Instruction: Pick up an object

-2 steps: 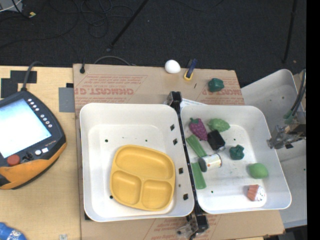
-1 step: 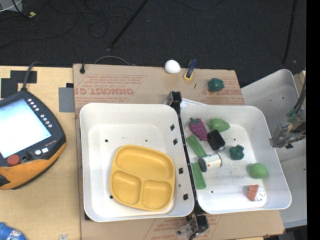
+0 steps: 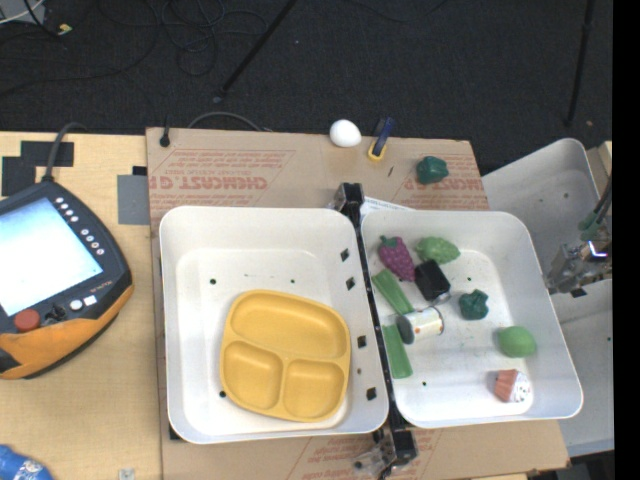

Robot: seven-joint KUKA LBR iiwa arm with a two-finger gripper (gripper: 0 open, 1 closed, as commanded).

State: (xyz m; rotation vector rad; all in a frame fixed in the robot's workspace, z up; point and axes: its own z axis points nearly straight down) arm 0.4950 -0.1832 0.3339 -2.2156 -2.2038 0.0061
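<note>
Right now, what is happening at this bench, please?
Nothing is being handled yet. The robot arm sits at the right edge of the view, outside the right bin, and holds nothing visible. In that bin lie small toys: purple grapes, a black block, a green ball and others. The left bin bears a yellow divided tray.
</note>
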